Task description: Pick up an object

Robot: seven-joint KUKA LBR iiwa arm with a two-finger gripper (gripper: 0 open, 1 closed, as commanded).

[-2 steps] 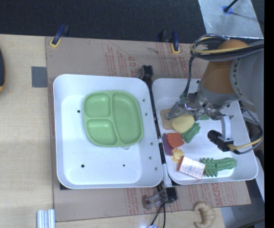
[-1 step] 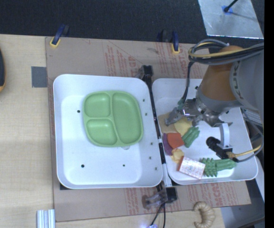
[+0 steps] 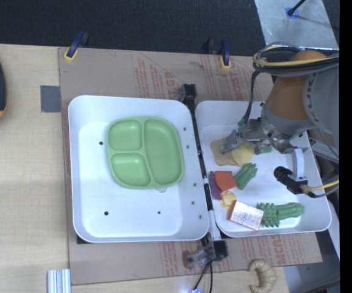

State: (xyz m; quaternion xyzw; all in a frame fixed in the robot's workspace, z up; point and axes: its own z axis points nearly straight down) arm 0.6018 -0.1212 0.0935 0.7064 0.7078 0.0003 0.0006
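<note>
My gripper hangs low over the upper left part of the right bin. It is right above a pale yellow piece and a flat tan piece. I cannot make out anything held in it. Nearer the front of that bin lie a red block, a dark green piece, a small yellow piece, a white and red box and a ridged green toy.
The left bin holds a green divided plate. The grey arm with its orange band covers the right bin's far right corner. A black cable part juts beside it. A tan curled item lies outside, in front.
</note>
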